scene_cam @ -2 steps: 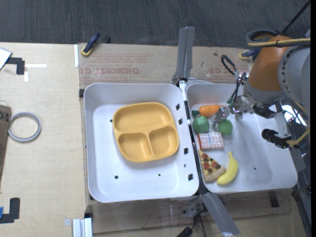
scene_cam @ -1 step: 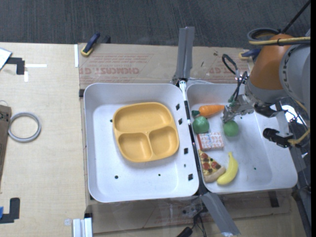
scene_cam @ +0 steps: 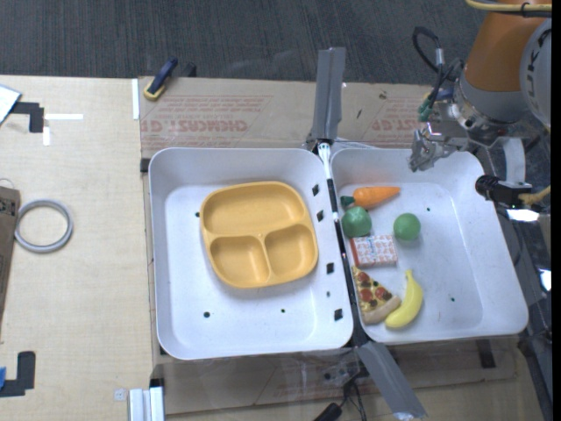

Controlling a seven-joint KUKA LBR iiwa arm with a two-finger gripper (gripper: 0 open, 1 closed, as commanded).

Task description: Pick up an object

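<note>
Nearest the camera, a toy banana [scene_cam: 405, 302] lies in the right bin [scene_cam: 491, 279], touching a toy pizza slice [scene_cam: 372, 295] on its left. Beyond the banana sit a small patterned box [scene_cam: 374, 250], a green ball [scene_cam: 407, 226], a green vegetable [scene_cam: 356, 221] and, farthest, a carrot [scene_cam: 375, 196]. Left of the banana, the left bin [scene_cam: 175, 261] holds a yellow divided plate [scene_cam: 259, 232]. The jaws [scene_cam: 424, 157] hover over the right bin's far rim, well beyond the carrot; whether they are apart, I cannot tell.

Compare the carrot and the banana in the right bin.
The carrot is orange with a green top; the banana is yellow. The carrot is straight, the banana curved. The carrot lies near the bin's far side, the banana near its front. Both are toy foods, lying flat.
</note>
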